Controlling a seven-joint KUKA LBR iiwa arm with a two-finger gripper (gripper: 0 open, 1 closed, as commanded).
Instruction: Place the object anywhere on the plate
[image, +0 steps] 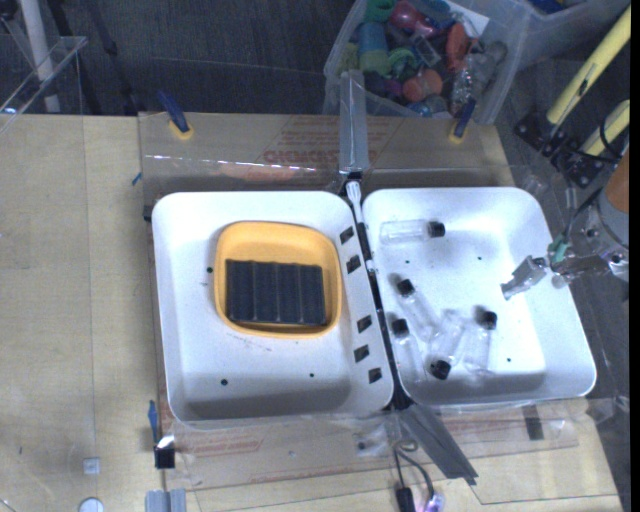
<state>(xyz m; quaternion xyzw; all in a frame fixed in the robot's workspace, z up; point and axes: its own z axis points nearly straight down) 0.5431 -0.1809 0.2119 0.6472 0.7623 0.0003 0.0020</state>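
A robot hand (527, 275) is hovering at the right-hand rim of the right bin (560, 370), reaching in from the side on a counter (70, 300) that is carrying two shallow white bins set side by side. Whether its fingers are spread or closed cannot be told from this slanted overhead view, and nothing is showing between them. Below and to its left, several small clear vials with black caps (445, 345) are lying scattered across the floor of that bin, some touching in a loose cluster near the front, one lone vial (410, 230) lying apart toward the back. The yellow plate (275, 240), with a dark ribbed insert at its middle, is sitting in the left bin (180, 380), well apart from the hand and with none of the vials on it. By the look of things, the task is standing at its opening step: the pick is not yet made, and the hand is sitting off to the edge and not above any one vial. The next move is likely calling for it to travel inward over a single vial, come down and close on it cleanly, then carry it across the divider to the plate.
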